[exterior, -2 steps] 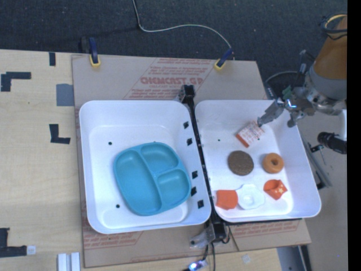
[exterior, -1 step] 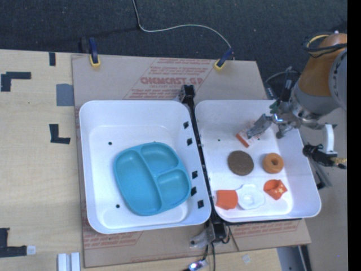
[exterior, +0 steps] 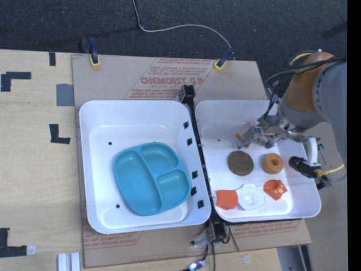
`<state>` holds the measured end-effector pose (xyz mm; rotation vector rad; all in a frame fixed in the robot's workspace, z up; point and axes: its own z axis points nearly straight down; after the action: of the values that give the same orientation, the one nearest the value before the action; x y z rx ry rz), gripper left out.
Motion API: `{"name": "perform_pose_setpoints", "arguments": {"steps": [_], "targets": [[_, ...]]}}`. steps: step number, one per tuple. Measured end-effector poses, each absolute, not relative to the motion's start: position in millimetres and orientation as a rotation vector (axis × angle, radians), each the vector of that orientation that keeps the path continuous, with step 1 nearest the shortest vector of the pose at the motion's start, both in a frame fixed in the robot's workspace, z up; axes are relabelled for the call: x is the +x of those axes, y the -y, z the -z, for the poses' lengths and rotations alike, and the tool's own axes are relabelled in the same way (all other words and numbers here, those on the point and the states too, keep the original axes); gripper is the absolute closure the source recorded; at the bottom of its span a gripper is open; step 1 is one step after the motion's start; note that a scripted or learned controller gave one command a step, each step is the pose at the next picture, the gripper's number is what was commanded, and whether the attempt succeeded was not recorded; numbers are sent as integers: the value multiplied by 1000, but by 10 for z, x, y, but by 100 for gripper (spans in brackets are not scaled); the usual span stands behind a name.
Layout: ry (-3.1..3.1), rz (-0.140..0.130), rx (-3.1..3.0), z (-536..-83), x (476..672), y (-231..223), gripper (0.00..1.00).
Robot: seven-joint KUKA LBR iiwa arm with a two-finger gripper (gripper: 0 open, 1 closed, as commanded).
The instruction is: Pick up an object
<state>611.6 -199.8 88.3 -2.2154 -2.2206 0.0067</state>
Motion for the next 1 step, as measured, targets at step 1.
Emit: {"name": "perform_pose_setpoints", "arguments": {"steps": [1], "targets": [[2225, -2, -2220, -860, 6125, 1996, 0]]}}
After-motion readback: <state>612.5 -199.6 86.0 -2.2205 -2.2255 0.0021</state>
